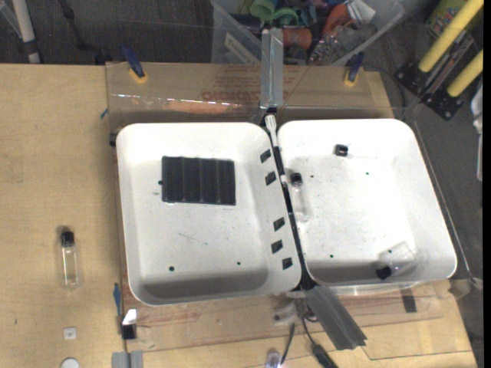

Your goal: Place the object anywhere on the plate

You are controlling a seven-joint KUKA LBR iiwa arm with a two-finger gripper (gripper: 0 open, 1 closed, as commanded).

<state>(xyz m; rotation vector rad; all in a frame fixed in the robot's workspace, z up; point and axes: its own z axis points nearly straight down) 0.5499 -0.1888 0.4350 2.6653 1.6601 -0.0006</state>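
A black ribbed rectangular plate [198,180] lies flat in the upper left part of the left bin [146,274]. In the right bin [430,205] a small clear vial with a black cap [296,192] lies close to the divider between the bins. A second clear vial with a black cap [394,261] rests near that bin's front right corner. A tiny black piece [341,150] sits toward the back of the right bin.
Another clear vial [69,256] lies on the wooden bench left of the bins. A clear tub of colourful items [307,10] stands behind the bins. Black clips [278,224] line the divider. Yellow tubes [460,29] lean at the back right.
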